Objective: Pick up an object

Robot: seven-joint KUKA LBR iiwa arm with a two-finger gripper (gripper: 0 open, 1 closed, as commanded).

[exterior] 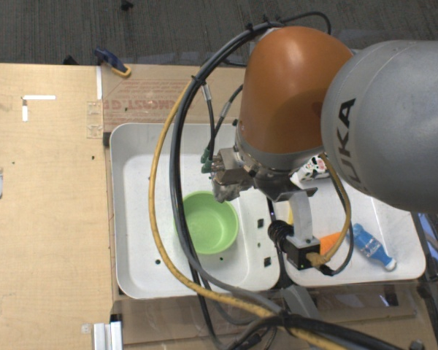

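Bowl [208,223], green, sits in the left bin [131,217] directly beneath the gripper [225,189], its rim just under it; the gripper's state I cannot tell.

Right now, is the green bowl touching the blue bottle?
Apart. The camera view shows the green bowl in the left bin and the blue bottle in the right bin.
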